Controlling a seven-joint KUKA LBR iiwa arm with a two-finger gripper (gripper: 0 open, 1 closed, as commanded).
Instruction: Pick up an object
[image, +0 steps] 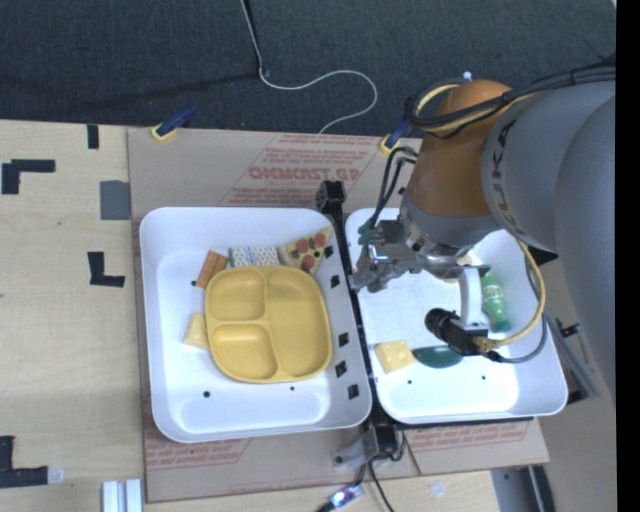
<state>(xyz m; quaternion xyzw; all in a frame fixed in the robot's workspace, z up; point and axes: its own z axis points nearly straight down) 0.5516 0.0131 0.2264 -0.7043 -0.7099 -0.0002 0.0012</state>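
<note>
Over right bin's (540, 395) left wall, tool (372, 268), grip unreadable, yellow wedge (393, 355) below, green bottle (494, 297) right.

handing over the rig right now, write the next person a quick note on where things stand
Gripper: low over the right bin, near its left wall; nothing seen between its fingers.
Left bin: yellow divided plate lying over several small items.
Right bin: yellow wedge, dark green piece, green-and-white object.
Done: no pick evident.
Left: grasp one object and lift it; the yellow wedge looks nearest.
</note>
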